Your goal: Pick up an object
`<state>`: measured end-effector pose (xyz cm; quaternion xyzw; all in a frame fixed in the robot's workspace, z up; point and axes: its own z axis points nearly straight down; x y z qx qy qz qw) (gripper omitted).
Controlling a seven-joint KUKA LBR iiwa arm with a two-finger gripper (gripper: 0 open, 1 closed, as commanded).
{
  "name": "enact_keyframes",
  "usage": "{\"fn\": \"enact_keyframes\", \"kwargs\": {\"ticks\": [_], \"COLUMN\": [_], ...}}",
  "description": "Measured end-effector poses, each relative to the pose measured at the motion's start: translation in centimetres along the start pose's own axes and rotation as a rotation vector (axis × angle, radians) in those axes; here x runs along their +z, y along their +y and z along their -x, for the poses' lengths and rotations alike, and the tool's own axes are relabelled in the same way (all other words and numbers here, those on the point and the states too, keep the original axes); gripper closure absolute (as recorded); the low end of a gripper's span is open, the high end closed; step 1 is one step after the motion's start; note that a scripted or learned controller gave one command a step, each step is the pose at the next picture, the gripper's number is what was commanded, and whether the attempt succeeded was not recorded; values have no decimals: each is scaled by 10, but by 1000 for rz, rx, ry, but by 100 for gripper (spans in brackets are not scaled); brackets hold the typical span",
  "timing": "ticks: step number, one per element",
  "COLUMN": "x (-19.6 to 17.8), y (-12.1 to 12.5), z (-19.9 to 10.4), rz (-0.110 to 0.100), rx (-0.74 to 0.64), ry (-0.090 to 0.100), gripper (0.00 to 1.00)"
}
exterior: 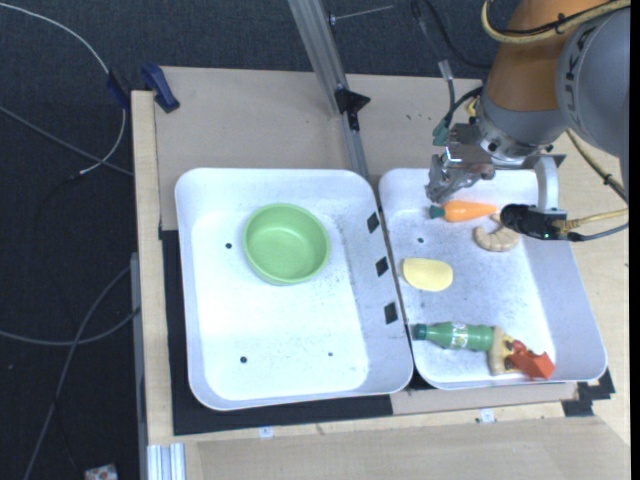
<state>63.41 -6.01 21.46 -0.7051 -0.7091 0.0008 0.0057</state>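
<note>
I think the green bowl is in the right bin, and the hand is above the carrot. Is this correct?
Not quite. The camera view shows the green bowl in the left bin, not the right one. The hand is indeed above the carrot.

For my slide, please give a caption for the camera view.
Tool hovers by a carrot in the right bin; green bowl in the left bin.

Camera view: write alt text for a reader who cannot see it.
A grey robot arm's end effector hangs over the far end of the right bin, just above a toy carrot. That bin also holds a yellow piece, a green bottle and a tan ring; the left bin holds a green bowl.
</note>
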Motion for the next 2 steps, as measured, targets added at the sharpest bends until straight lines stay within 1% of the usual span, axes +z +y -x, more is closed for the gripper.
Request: {"fn": "enact_keyframes", "kwargs": {"ticks": [1, 2], "x": [1, -13], "y": [-4, -12], "z": [-59, -118], "rz": [-3, 5], "rx": [-1, -1], "ry": [-1, -2], "gripper": [100, 100]}}
